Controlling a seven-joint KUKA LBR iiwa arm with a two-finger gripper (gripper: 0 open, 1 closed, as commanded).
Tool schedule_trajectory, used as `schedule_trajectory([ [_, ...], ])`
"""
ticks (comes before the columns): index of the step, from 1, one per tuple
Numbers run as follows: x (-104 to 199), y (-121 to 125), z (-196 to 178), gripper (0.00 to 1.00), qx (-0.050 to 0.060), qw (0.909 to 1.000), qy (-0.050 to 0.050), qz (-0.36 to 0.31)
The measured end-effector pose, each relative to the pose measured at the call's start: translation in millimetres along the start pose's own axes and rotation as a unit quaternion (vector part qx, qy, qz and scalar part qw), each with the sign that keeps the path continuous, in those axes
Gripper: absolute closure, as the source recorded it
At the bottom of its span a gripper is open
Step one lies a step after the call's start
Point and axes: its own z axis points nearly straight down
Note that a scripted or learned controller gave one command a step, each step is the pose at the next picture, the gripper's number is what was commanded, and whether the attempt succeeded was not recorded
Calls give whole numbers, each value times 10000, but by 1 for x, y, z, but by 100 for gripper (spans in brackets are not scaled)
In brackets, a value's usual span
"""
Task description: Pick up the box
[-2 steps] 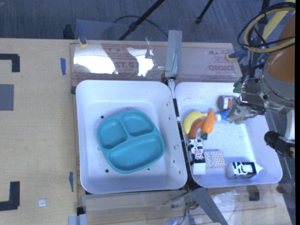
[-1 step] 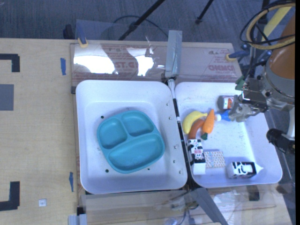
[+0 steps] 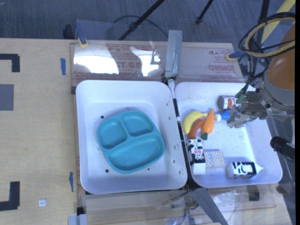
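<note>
While flat in right bin (image 3: 262,142), box (image 3: 214,159) long axis roughly left-right.

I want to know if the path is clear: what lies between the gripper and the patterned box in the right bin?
In the camera view, only bare white bin floor lies between the gripper and the patterned box; the carrot sits off to the side.

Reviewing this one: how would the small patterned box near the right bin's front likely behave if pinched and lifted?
The patterned box lies flat, so it probably won't roll or tip. It looks like thin card, likely light and crushable. The black-and-white carton touches it and might get dragged.
</note>
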Motion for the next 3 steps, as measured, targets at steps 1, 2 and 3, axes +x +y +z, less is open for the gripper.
schedule_trajectory([
  [1,-1,1,-10,100,-7,10000,-2,9],
  [2,-1,2,-19,100,-14,10000,-6,17],
  [3,-2,2,-29,100,-22,10000,-9,23],
])
